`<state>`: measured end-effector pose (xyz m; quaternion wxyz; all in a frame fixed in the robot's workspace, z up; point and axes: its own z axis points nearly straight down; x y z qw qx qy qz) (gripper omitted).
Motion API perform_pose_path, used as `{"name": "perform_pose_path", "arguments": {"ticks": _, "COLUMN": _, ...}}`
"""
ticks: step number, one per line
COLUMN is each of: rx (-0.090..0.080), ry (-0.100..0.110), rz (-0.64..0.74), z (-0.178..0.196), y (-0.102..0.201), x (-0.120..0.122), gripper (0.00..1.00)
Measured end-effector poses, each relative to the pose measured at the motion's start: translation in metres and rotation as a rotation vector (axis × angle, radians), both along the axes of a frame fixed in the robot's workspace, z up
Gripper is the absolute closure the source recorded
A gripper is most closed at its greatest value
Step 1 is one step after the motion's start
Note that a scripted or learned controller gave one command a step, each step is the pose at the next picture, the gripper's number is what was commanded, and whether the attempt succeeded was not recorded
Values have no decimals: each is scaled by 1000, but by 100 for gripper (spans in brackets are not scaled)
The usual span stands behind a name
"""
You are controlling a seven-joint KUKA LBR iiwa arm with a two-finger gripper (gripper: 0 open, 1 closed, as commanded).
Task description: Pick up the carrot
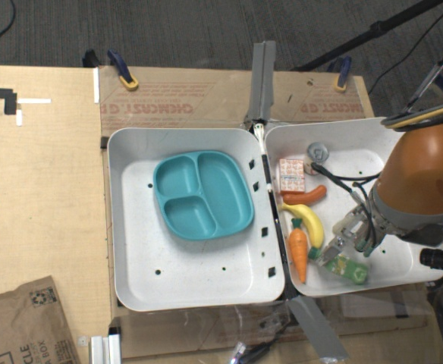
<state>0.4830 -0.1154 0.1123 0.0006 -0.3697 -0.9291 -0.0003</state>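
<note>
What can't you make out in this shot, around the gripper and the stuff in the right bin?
- Gripper, camera view: blurred and partly under the arm's wrist, so the finger state is unclear.
- Green packet: its top is covered by the gripper; the label is too small to read.
- Small box: print too small to read.
- Right bin: the arm hides its right side.
- Carrot: fully visible beside the banana.

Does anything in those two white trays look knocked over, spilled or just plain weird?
Nothing stands out. The teal plate lies flat but a bit askew in the left bin. The carrot, banana and other toy foods crowd the right bin's left side, unspilled.
</note>
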Motion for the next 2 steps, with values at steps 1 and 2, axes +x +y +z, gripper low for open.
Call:
{"name": "perform_pose_path", "arguments": {"ticks": 1, "rx": 0, "ry": -2, "rz": -5, "z": 9, "y": -1, "x": 1, "gripper": 100}}
{"name": "perform_pose_path", "arguments": {"ticks": 2, "rx": -2, "ry": -1, "rz": -301, "z": 79, "y": 60, "x": -5, "gripper": 100}}
